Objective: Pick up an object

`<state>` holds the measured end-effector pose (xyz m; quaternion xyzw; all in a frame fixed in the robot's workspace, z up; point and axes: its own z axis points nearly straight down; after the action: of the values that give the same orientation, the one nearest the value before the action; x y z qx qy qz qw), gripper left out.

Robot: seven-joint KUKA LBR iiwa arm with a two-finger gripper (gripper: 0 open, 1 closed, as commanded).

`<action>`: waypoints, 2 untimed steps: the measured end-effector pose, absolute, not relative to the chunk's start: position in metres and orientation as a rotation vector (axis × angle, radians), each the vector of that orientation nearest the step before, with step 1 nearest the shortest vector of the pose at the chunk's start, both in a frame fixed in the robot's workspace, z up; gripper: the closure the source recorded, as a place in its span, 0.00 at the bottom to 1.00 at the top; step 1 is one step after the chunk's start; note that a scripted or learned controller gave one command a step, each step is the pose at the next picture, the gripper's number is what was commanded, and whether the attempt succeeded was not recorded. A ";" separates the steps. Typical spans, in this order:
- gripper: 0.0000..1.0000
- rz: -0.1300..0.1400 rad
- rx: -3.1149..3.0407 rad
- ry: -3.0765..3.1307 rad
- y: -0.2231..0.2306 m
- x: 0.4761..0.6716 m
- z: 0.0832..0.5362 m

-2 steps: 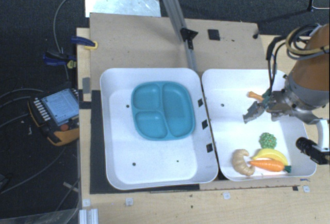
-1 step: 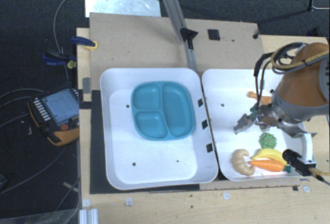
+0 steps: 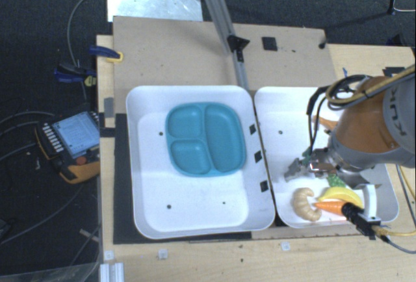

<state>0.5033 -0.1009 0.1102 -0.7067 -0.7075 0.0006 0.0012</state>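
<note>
The gripper hangs low in the right bin with its jaws spread and nothing between them, while the beige curved toy, banana and carrot lie just below it.

Beige croissant, yellow banana, orange carrot, clustered in right bin's near corner

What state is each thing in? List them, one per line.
Blue plate: lying flat in the left bin, nothing on it.
Croissant: lying in the right bin, near its front edge.
Banana: lying beside the croissant, under the arm.
Carrot: lying just in front of the banana.
Green piece: partly hidden by the arm.
Gripper: low over the right bin, holding nothing that shows.
</note>
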 end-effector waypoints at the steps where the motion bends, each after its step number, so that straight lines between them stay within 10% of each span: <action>1: 1.00 -0.002 -2.220 -2.225 -0.101 0.505 0.123; 2: 1.00 -0.003 -2.219 -2.227 -0.101 0.502 0.166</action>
<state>0.5019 -0.1010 0.1657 -0.7057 -0.7085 -0.0009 -0.0011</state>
